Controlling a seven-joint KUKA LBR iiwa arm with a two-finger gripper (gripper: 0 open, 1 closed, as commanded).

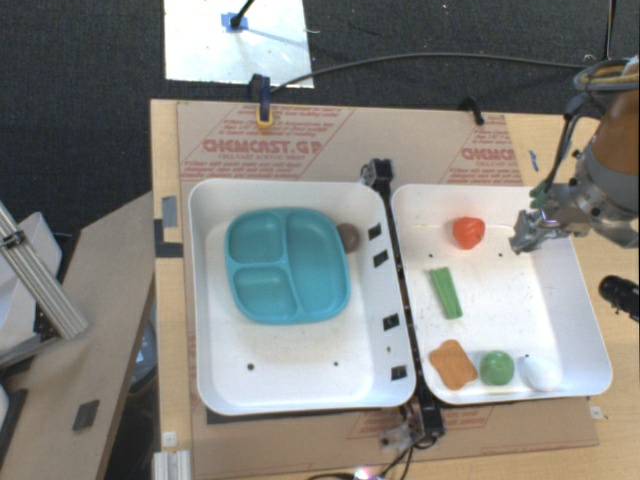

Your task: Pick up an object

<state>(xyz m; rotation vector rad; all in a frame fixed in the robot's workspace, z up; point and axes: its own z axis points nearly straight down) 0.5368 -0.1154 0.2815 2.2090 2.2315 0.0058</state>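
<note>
Risk assessment from my position: my gripper (527,234) hangs over the right bin (590,313), toward its 2 o'clock corner, and I cannot tell from this slant how it is set. Nothing is seen in my grip. Nearest candidate is the red-orange object (468,231), just beside me at my 9 o'clock, apart from me. It looks rounded — my judgement is it could roll or squirt away if I close off-centre. The green block (446,293) lies at my 7 o'clock, flat and narrow; a descent misaligned with its long axis would likely miss. Orange piece (453,364), green ball (496,368) and white object (541,372) crowd the bin's 6 o'clock wall — a grasp there risks striking the rim or nudging neighbours.
</note>
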